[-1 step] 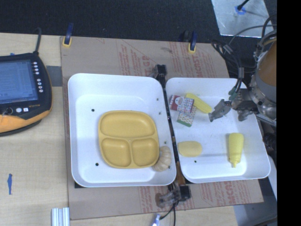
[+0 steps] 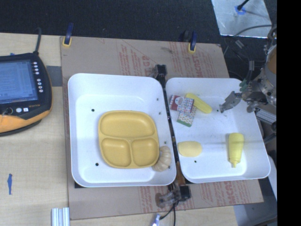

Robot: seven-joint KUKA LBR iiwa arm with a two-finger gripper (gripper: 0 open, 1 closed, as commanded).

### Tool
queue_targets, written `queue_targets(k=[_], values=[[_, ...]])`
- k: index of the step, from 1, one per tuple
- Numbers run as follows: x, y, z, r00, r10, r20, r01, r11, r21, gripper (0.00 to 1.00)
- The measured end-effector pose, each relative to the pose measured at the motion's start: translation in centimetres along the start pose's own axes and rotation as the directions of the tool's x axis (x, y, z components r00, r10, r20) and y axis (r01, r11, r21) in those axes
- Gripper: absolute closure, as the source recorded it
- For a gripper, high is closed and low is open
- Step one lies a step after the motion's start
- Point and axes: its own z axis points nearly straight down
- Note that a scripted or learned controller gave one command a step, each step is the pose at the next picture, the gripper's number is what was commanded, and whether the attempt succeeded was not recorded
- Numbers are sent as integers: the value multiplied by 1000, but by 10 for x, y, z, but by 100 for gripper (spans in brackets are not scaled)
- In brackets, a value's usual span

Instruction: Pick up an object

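Tool [image 2: 225, 103] sits low over the upper right part of the right bin [image 2: 263, 173], entering from the right edge. It carries nothing; whether it is spread or closed I cannot tell from this angle.

Nearest candidate: yellow banana-shaped piece [image 2: 199, 104], just left of the tool, lying at a slant and touching a small patterned box [image 2: 185, 112] on its far side. Grasping there risks catching both; approach across the banana's short axis.

Below the tool, apart from everything: yellow bottle [image 2: 235, 148], lying lengthwise with its cap toward the near rim. Judged the cleanest target, with free space on both flanks.

Further left and below: pale yellow oval [image 2: 190, 149], near the bin's left wall.

Farthest, in the left bin [image 2: 75, 126]: a yellow divided plate [image 2: 128, 138] with a beige lump [image 2: 162, 159] touching its corner. Flat plate, poor grip.
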Motion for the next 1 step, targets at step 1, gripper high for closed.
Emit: queue_targets(k=[1], values=[[-40, -23, 74, 1000, -1, -2, 1, 1000, 2, 0]])
